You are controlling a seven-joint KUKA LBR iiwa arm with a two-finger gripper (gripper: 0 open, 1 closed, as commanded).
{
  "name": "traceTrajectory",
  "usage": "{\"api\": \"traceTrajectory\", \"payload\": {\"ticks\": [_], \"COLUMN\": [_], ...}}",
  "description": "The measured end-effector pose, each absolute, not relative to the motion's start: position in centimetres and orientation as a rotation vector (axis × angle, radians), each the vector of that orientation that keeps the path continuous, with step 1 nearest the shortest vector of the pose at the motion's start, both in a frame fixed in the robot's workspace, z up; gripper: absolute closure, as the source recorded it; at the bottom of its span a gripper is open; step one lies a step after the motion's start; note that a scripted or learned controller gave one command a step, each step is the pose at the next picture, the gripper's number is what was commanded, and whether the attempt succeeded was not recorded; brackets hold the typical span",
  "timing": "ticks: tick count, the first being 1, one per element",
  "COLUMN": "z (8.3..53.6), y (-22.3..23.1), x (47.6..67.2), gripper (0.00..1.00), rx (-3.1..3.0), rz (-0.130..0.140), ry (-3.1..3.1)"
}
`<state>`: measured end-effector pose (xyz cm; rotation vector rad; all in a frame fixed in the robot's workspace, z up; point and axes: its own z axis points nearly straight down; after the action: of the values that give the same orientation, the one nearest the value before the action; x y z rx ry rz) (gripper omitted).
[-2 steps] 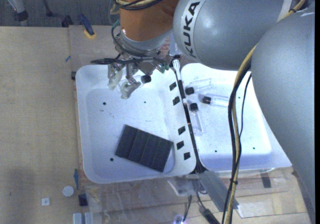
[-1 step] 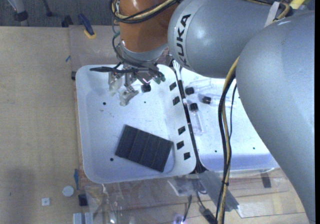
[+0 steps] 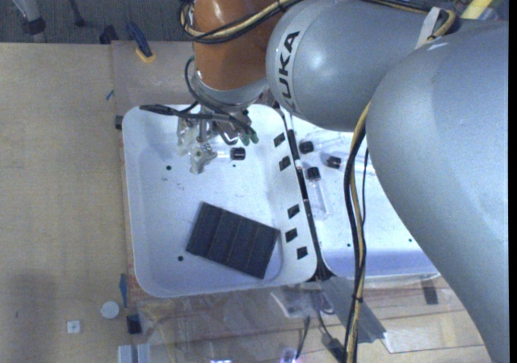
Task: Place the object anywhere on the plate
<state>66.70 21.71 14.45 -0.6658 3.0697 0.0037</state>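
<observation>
Dark slab (image 3: 233, 240): a flat, ribbed, dark rectangle lying tilted on the near floor of the left bin (image 3: 153, 216), apart from the gripper.
Gripper (image 3: 199, 153): hangs over the far part of the left bin, below the orange band.
Grip: cannot tell; nothing is seen between its tips.
Right bin (image 3: 380, 232): mostly under the arm.

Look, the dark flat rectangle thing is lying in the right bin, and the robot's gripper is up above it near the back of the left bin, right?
Not quite. The camera view shows the dark flat rectangle lying in the left bin, not the right one. The rest holds: the gripper is farther back in that same left bin.
</observation>
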Motion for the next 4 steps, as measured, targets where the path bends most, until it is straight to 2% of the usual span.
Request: {"api": "traceTrajectory", "payload": {"ticks": [1, 2, 3, 4], "z": [14.1, 15.8, 26.0, 23.7], "y": [22.4, 22.6, 21.6, 21.7], "x": [66.7, 66.7, 66.7, 66.6], "gripper": [1.00, 1.00, 1.00, 1.00], "rx": [-0.712, -1.509, -1.264, -1.340], "rz": [0.004, 0.004, 0.003, 0.004], "ry": [3.056, 2.745, 2.865, 2.839]}}
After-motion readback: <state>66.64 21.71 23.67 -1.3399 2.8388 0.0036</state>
